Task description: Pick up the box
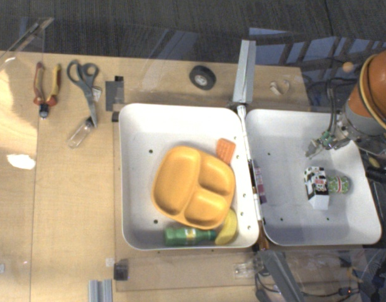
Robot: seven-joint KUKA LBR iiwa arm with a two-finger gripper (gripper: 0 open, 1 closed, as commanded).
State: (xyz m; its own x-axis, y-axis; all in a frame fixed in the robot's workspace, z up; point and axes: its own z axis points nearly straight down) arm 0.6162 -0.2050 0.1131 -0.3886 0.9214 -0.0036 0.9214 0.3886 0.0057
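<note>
The box (317, 187) is small and white with black and red print. It lies in the right bin (287, 222), right of the bin's middle. A green can (338, 184) lies against its right side. My gripper (325, 141) hangs over the upper right part of that bin, a short way beyond the box and apart from it. The grey arm with its orange band (376, 87) comes in from the right edge. Nothing shows in the gripper.
The left bin (133, 168) holds a yellow divided plate (194, 186), an orange piece (226, 149), a green bottle (190, 234) and a yellow fruit (228, 228). A thin dark strip (259, 182) lies along the right bin's left wall. Scissors (86, 83), pliers (45, 87) and a tape roll (202, 77) rest on the bench.
</note>
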